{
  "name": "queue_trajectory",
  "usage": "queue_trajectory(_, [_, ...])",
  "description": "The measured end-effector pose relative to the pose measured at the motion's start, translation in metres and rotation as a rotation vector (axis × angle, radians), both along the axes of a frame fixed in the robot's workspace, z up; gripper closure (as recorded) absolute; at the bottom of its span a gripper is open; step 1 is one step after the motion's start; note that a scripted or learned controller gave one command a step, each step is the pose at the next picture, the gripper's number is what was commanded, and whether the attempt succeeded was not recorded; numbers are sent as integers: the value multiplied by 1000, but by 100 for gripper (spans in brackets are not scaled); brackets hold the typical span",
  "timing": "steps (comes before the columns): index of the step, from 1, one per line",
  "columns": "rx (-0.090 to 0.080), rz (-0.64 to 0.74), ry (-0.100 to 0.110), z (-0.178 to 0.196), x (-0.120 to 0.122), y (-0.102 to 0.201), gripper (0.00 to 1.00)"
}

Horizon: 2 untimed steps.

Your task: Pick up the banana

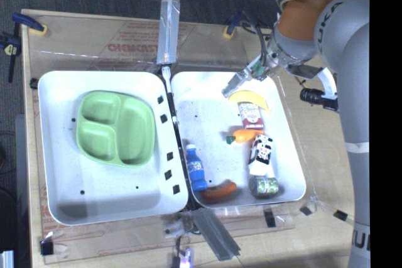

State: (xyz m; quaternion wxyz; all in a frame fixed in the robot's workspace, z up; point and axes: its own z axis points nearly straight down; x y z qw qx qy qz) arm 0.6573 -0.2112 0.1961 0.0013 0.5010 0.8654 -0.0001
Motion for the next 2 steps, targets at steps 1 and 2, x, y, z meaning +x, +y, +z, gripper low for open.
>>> queue_trajectory(1, [1,-4,0,27,0,0,0])
queue_trajectory(2, [1,-5,0,76,-12,4,0])
